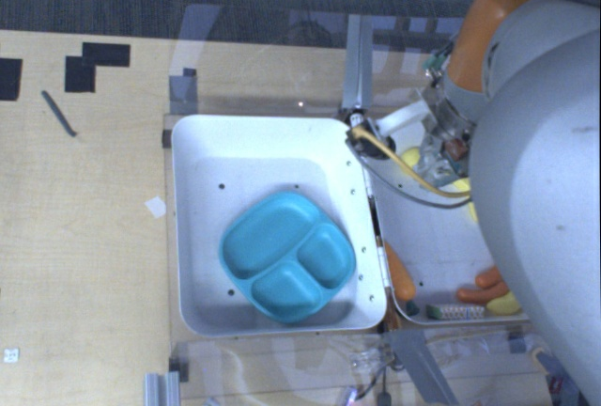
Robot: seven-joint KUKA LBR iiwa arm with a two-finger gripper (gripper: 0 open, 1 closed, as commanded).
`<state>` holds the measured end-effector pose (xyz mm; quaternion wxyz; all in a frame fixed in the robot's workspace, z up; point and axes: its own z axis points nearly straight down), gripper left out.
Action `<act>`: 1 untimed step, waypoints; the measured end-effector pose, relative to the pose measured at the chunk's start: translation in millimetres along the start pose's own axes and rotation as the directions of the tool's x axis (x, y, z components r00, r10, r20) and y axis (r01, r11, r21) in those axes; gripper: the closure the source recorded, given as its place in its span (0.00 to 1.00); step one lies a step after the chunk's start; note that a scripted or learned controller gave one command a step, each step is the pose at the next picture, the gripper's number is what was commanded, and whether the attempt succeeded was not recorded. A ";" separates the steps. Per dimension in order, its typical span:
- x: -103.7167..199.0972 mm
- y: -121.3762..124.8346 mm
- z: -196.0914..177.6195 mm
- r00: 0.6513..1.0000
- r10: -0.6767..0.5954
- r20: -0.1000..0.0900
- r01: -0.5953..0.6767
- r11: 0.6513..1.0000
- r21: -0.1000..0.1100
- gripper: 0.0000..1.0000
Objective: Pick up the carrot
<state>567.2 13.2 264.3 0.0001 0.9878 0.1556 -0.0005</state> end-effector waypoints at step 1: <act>1.0 -1.1 -10.1 1.000 -0.008 0.000 0.008 1.000 0.000 1.00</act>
